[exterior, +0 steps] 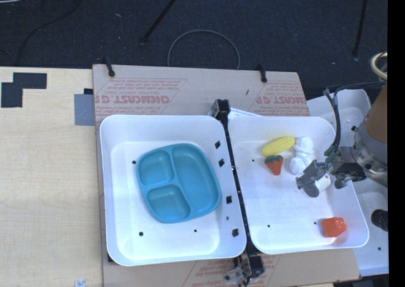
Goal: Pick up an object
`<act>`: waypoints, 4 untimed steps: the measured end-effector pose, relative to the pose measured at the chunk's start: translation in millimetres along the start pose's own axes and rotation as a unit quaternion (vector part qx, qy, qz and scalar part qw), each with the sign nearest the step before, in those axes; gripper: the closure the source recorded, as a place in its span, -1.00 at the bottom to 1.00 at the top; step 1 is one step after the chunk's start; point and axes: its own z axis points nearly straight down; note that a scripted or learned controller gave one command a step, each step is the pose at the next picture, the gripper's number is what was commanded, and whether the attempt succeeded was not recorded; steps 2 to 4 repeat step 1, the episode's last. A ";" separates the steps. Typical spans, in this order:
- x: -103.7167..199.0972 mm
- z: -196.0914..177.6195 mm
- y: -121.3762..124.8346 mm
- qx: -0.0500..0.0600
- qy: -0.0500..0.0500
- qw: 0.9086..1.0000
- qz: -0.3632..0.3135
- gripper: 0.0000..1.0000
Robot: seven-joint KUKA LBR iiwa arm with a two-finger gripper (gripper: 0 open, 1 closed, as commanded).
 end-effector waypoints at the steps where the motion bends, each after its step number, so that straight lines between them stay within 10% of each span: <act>1: -0.1 -5.4 1.7 -0.006 -0.001 1.000 -0.001 -1.00; 4: -0.1 -5.4 1.7 -0.006 -0.001 1.000 -0.001 -1.00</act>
